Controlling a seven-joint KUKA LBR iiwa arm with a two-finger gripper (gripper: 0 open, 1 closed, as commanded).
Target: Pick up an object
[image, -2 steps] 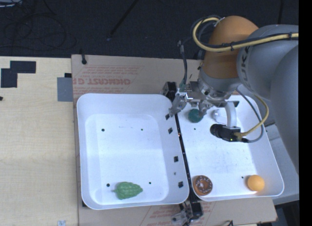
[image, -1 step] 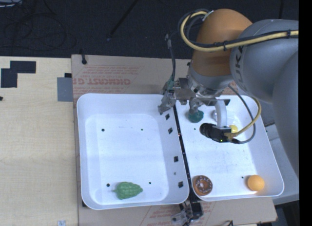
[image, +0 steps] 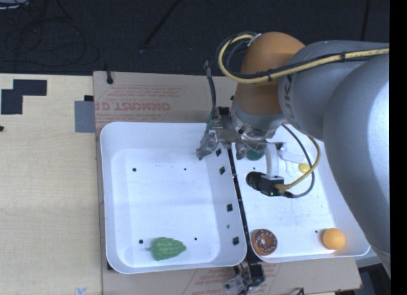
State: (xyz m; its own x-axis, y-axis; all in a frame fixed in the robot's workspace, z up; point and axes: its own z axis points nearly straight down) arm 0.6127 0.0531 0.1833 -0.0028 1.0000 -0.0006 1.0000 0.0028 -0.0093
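A teal object, mostly hidden beneath the wrist, sits in the right bin near the divider. We cannot tell the gripper's state. An orange ball and a brown disc lie near the front rim.

Smooth glossy white plastic bins, matt cardboard beneath (printed lettering), bumpy green object

Two white bins on a cardboard sheet.
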